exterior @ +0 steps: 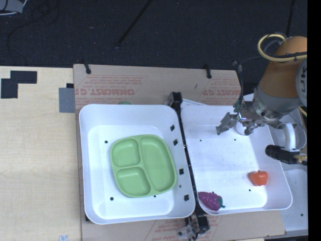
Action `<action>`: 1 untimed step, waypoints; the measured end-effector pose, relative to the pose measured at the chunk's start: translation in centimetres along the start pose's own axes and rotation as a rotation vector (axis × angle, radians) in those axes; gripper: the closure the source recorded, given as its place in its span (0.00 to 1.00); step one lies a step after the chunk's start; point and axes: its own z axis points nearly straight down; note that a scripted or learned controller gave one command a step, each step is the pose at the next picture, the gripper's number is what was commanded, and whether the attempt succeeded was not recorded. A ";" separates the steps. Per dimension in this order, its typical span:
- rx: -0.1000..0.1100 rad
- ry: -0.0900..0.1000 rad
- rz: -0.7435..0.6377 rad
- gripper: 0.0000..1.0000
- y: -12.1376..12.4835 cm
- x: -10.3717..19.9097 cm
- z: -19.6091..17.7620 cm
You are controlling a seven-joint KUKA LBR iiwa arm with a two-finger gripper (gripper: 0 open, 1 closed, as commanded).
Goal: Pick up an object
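Purple grapes (211,201) lie below cardboard (125,87) printed "COMCAST".

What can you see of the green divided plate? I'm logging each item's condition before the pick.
The green divided plate is pale green, looks like smooth plastic, and is a rounded rectangle with three compartments: two side by side at its far end, one wider at its near end. It lies flat and right way up, turned slightly askew, on the floor of the left bin. Nothing sits in it.
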 end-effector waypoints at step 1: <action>0.006 0.001 0.000 0.00 -0.2 0.5 4.4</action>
